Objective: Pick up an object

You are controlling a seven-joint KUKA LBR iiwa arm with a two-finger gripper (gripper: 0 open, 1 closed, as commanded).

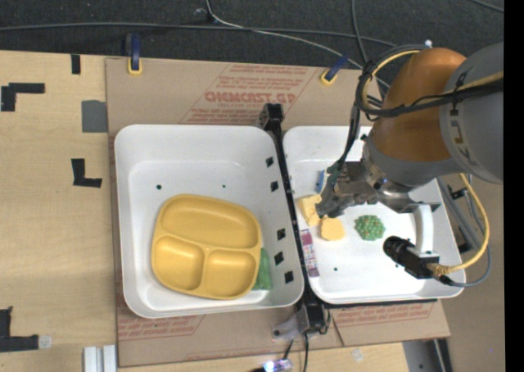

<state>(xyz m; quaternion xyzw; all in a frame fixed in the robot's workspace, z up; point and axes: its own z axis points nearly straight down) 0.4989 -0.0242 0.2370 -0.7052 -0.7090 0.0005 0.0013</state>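
Note:
My gripper [334, 197] hangs low over the left part of the right bin [385, 288], right above a cluster of small yellow pieces. A pale yellow block [309, 209] lies just left of the fingers and a round yellow piece [332, 229] just below them. A green bumpy ball [369, 227] rests to the right of these. The orange-banded wrist hides the gripper from above.
The left bin [131, 198] holds a yellow divided tray [206, 245] with a green item [264, 270] wedged at its right side. A purple-marked strip [307, 249] lies by the right bin's left wall. A black cable connector [407, 254] hangs over the right bin.

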